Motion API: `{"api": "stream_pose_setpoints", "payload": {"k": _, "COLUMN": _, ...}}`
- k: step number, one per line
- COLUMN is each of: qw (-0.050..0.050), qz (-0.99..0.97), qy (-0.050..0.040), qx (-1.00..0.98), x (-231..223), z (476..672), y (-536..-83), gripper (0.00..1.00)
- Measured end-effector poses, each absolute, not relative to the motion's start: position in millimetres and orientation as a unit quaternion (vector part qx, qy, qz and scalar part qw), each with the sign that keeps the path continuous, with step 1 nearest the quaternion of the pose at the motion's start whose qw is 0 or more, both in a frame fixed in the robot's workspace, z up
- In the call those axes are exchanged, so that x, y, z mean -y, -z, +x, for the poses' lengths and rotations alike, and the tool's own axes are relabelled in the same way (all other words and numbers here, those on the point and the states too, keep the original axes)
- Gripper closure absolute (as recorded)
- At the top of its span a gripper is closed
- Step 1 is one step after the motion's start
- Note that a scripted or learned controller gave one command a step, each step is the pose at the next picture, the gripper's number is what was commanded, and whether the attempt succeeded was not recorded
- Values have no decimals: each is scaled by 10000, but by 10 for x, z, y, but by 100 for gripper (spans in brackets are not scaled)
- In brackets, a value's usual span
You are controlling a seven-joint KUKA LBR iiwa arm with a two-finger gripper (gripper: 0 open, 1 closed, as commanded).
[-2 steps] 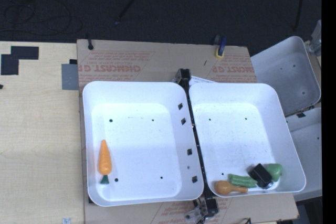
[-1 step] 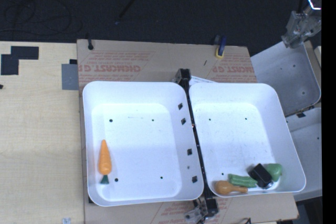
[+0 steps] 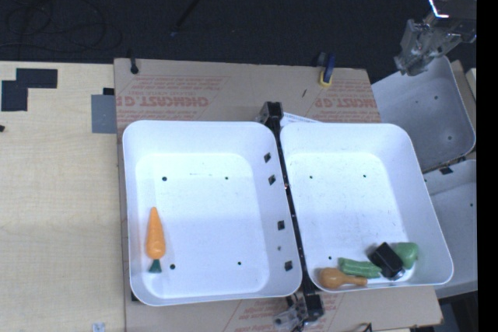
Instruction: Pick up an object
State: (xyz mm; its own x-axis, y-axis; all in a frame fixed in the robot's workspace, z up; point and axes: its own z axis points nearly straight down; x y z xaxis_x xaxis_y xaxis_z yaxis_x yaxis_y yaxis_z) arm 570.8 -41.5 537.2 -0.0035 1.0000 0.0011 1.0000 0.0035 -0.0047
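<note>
The end effector hangs high by the right bin; I cannot tell its grip. A carrot lies in the left bin.

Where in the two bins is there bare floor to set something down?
Left bin: all bare except the carrot by its left wall. Right bin: bare from the divider to the far wall; crowded at the near right corner, with the green pieces, black block and orange piece.
</note>
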Motion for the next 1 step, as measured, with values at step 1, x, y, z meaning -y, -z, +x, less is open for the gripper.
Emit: {"api": "stream_pose_setpoints", "payload": {"k": 1, "qw": 11, "qz": -7059, "qy": -7, "qx": 7083, "x": 74, "z": 5778, "y": -5371, "gripper": 100}}
